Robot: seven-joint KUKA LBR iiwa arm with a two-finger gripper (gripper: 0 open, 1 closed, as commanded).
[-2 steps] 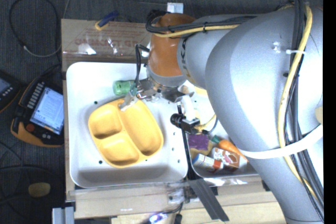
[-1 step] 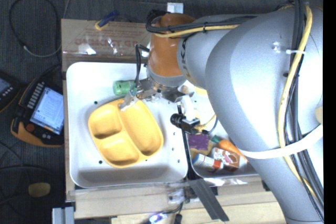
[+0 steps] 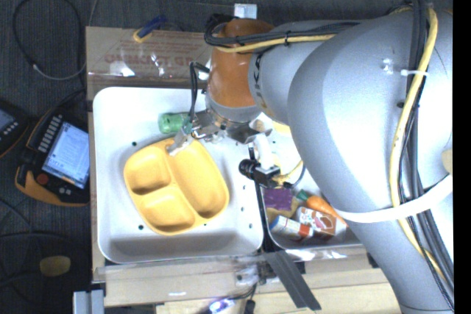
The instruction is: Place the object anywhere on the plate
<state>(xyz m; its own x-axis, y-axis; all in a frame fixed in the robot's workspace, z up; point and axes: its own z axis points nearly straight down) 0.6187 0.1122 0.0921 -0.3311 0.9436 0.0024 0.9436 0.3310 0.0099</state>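
1. Yellow divided plate (image 3: 175, 187) lies in the left white bin (image 3: 110, 232), three compartments showing, nothing resting on them.
2. Claw (image 3: 184, 136) hangs over the plate's upper rim, below the orange wrist band (image 3: 234, 81); whether it is spread or pinching cannot be told.
3. Green object (image 3: 172, 122), possibly a small bottle, lies just beside the claw, off the plate, on the bin floor.
4. Right bin (image 3: 280, 235) holds a purple item (image 3: 278, 198) and a red-labelled packet (image 3: 313, 223).
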